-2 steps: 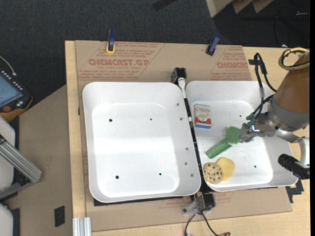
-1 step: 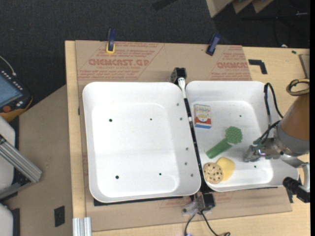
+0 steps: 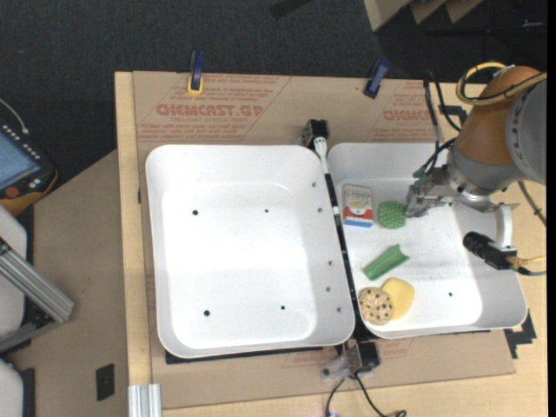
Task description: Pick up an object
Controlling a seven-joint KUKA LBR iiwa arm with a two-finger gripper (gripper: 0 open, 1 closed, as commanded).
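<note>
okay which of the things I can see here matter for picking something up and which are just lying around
For the job:
gripper
green ball, just beside the gripper
small box
green block
cookie
yellow piece
right bin, holding them all

Lying about:
left bin
blue clamps
cardboard sheet

Both bins [image 3: 234, 181] are looking plain white with a few dark dots. The little box [image 3: 357, 206] is showing white, red and blue, the round ball [image 3: 392, 215] a bumpy green, the block [image 3: 385, 261] solid green, the cookie [image 3: 374, 304] tan with dark specks, the piece [image 3: 401, 294] beside it pale yellow.
</note>
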